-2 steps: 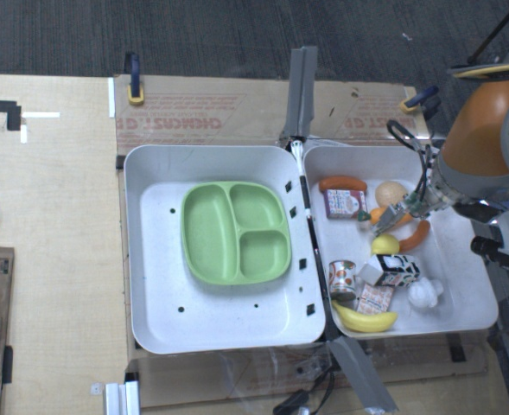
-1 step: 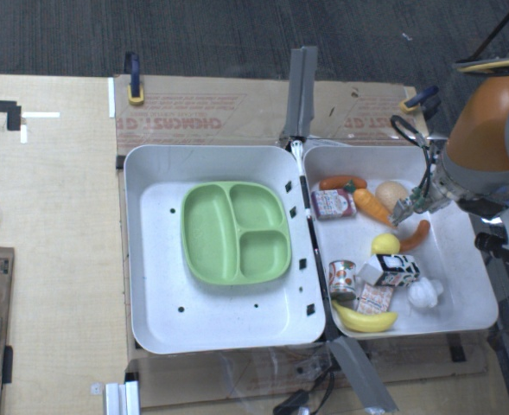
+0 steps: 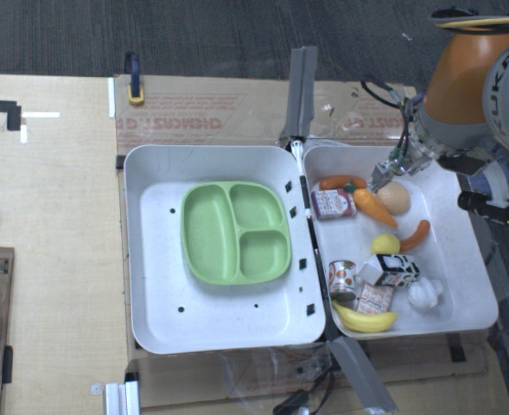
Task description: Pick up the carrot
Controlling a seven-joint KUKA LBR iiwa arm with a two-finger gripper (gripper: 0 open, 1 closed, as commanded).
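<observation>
We count two white bins: the left bin (image 3: pixel 150 258) carries one green divided plate (image 3: pixel 235 232), the right bin (image 3: pixel 470 266) the clutter. The one carrot (image 3: pixel 374 206) lies tilted in the right bin's upper half, just beside a tan round item (image 3: pixel 394 199) and a small red-labelled packet (image 3: pixel 332 203). Around it: one more orange piece (image 3: pixel 340 182), one sausage (image 3: pixel 414 234), one lemon (image 3: pixel 385 244), one banana (image 3: pixel 365 320), one can (image 3: pixel 343 276), one dark carton (image 3: pixel 398 271). The gripper (image 3: pixel 384 176) sits just above the carrot's upper end; whether it is wide or narrow we cannot tell.
</observation>
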